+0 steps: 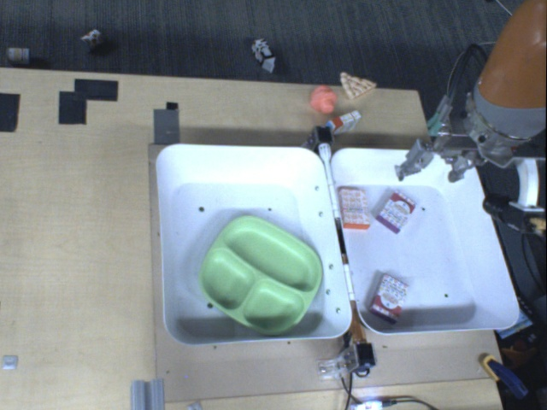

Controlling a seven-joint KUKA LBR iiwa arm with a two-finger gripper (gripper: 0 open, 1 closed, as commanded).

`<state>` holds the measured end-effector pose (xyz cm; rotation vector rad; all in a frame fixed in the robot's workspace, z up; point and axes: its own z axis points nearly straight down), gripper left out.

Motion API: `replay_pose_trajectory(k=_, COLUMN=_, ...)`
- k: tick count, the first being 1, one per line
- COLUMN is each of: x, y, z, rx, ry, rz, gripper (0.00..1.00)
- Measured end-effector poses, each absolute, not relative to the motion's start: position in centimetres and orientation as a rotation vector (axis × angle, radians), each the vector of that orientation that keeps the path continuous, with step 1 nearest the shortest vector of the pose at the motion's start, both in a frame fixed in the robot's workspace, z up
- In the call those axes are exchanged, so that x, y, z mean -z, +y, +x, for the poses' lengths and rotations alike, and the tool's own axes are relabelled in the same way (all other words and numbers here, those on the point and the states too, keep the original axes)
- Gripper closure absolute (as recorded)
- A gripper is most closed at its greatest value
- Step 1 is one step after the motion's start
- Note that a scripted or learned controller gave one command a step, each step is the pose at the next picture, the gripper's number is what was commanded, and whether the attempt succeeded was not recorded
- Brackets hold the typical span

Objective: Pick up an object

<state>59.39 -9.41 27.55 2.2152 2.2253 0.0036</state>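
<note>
My gripper hangs over the back edge of the right bin, its two fingers spread apart with nothing between them. Three small packets lie in that bin: an orange-and-white one near the dividing wall, a purple-and-red one just right of it, and another purple-and-red one toward the front. The gripper stands above and to the right of the two rear packets, apart from them. A green divided plate lies tilted in the left bin.
Behind the bins on the bench sit a pink ball, a wedge-shaped toy and a small tube. A dark strip runs along the wall between the bins. Small bits lie on the dark floor beyond.
</note>
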Motion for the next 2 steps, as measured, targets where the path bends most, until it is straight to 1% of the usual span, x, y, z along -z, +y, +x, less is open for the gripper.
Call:
replay_pose_trajectory(k=1, x=-10.5, y=-8.7, z=57.8, rx=0.000, ry=2.224, rz=2.221, gripper=0.00)
replay_pose_trajectory(k=2, x=-11.8, y=-8.7, z=58.0, rx=-0.009, ry=2.221, rz=2.214, gripper=1.00)
